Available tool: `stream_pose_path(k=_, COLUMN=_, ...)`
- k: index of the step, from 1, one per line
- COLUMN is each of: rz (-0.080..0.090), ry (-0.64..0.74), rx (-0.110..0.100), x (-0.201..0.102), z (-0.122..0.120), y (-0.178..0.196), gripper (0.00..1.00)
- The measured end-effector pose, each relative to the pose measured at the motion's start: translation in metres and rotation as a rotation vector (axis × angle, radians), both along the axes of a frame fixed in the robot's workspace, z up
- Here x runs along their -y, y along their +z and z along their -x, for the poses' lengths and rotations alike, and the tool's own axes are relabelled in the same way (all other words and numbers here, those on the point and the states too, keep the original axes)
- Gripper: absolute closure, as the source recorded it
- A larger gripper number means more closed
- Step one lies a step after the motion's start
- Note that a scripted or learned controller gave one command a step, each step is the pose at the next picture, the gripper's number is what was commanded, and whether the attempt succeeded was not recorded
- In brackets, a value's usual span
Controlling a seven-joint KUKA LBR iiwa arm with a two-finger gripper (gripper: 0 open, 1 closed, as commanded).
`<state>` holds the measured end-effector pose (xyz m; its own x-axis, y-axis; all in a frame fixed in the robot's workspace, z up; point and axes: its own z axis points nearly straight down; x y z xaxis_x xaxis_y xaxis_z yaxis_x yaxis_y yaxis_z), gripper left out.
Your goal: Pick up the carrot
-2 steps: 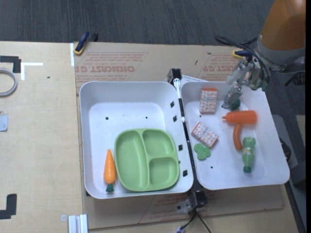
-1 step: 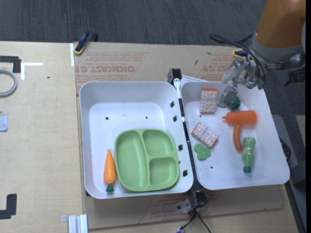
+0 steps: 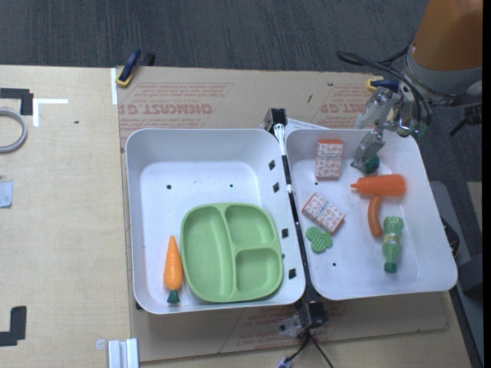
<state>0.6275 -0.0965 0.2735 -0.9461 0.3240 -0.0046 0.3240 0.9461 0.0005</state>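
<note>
The carrot is orange with a green stub at its near end. It lies lengthwise in the left bin, close to the bin's left wall and just left of a green divided plate. My gripper hangs over the far part of the right bin, well to the right of the carrot and apart from it. Its tip is just above an orange bottle.
The right bin holds two small pink-and-white boxes, an orange sausage-shaped piece, a green bottle and a small green leafy piece. Cardboard lies under both bins. A blue-and-yellow tool lies at the back left.
</note>
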Motion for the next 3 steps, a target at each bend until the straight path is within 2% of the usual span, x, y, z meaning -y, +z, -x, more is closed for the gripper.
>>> stream_pose_path(k=1, rz=0.0, ry=0.081, rx=0.0, x=-0.016, z=0.004, y=0.016, gripper=0.0)
stream_pose_path(k=2, rz=0.0, ry=0.228, rx=0.0, x=-0.017, z=0.015, y=0.029, gripper=0.0)
stream_pose_path(k=3, rz=0.001, ry=0.417, rx=-0.001, x=-0.032, z=0.031, y=0.028, gripper=0.0)
